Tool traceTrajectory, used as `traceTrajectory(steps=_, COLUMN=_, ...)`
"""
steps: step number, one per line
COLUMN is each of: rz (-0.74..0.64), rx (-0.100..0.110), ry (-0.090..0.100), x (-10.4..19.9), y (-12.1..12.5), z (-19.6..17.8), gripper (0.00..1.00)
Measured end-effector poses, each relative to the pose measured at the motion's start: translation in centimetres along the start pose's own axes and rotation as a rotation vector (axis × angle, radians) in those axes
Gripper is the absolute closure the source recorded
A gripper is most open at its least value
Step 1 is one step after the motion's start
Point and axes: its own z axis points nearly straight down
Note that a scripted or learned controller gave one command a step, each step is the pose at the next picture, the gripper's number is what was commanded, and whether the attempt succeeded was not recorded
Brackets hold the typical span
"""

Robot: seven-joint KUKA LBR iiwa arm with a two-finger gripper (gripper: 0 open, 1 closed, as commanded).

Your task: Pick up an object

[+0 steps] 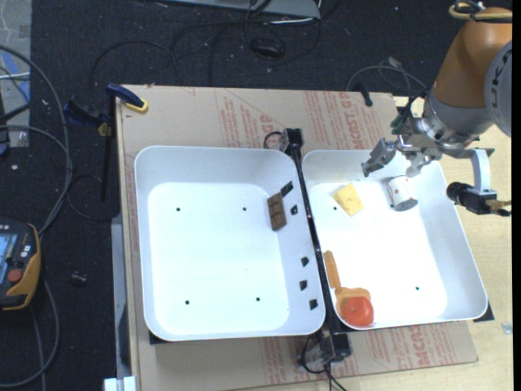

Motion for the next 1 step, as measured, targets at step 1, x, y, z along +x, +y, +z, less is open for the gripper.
traceTrajectory(steps=1, rz=-0.001, rx=-0.001, ry=0.0, x=0.18, y=0.08, z=4.21, gripper=0.0)
